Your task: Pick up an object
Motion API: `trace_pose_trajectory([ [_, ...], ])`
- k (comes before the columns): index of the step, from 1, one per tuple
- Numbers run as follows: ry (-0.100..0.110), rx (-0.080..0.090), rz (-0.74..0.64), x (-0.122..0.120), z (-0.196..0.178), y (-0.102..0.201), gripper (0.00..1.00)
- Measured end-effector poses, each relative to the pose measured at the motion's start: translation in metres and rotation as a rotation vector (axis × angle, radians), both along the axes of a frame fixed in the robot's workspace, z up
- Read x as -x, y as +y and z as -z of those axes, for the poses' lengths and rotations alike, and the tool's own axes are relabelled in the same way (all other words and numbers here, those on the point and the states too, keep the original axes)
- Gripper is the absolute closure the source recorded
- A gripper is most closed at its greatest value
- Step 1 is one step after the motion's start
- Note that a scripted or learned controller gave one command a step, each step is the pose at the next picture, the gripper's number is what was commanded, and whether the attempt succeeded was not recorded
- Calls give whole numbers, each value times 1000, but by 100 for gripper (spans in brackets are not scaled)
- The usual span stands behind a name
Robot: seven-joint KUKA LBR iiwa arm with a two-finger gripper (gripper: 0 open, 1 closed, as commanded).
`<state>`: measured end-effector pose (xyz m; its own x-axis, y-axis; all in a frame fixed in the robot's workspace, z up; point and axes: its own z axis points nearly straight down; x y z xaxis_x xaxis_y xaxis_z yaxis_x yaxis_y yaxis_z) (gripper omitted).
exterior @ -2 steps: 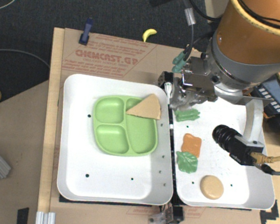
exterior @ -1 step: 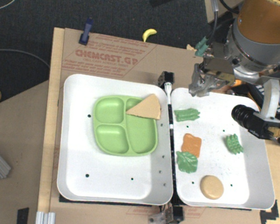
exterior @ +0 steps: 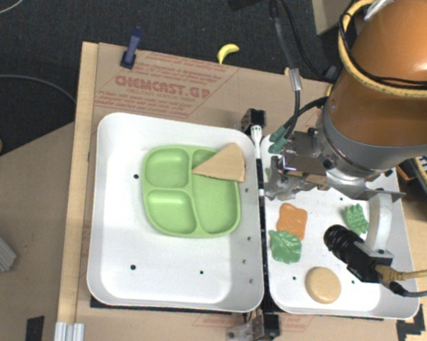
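My gripper [exterior: 279, 181] hangs over the left rim of the right bin [exterior: 290, 296], just above an orange block [exterior: 292, 219]. In that bin also lie a green leafy piece [exterior: 285, 247], a smaller green piece [exterior: 356, 218] and a round tan piece [exterior: 323, 284]. A tan wedge [exterior: 222, 163] rests on the far right corner of a green divided plate [exterior: 170, 199] in the left bin [exterior: 107, 253]. Nothing shows between the gripper's tips, and the wrist hides the far part of the right bin.
The two bins meet along a dark seam right under the gripper. A small yellow curved thing [exterior: 228, 51] and a blue clip [exterior: 130, 48] lie on the cardboard behind the bins. The near half of the left bin is bare white floor.
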<state>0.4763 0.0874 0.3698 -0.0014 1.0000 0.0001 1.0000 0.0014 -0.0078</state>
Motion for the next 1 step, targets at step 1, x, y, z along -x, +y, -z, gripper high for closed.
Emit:
trace_pose_trajectory([
  [1,-1,1,-1,-16,55,34,100],
])
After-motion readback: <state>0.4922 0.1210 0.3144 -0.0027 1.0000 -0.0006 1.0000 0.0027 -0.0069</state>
